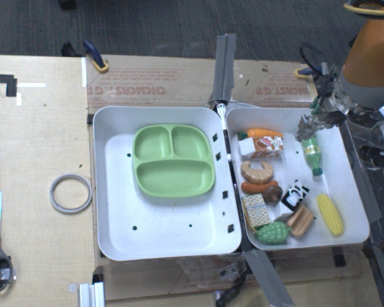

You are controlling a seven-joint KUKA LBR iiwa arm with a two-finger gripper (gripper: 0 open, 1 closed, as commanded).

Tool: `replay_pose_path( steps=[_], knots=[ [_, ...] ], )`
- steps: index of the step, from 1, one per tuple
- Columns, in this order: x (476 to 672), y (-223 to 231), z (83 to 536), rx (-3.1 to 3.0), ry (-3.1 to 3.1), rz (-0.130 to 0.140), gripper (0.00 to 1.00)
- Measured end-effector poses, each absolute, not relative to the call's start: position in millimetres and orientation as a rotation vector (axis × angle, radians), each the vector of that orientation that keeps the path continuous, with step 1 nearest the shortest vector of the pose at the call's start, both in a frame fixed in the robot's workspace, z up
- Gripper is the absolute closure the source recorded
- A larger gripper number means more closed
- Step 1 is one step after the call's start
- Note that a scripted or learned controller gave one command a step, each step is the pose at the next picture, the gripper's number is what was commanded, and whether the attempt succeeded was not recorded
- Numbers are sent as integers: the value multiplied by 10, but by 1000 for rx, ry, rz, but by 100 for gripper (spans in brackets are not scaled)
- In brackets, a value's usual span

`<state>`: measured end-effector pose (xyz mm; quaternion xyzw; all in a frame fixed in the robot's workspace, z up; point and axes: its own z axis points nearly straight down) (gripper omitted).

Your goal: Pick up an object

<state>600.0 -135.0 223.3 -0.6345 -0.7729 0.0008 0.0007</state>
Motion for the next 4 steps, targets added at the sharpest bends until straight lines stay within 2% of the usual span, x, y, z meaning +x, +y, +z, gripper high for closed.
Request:
replay_pose_path(
  steps=[1,2,3,4],
  knots=[
    [6001,-1351,2234,-1993,-2427,2,0],
    [6538,-1960,1759,-1935,-2475,3,0],
    [6509,-2154,908,-1950,-2455,-7,0],
    [6519,-2171,1015,-1952,-2464,-2,100]
  ],
)
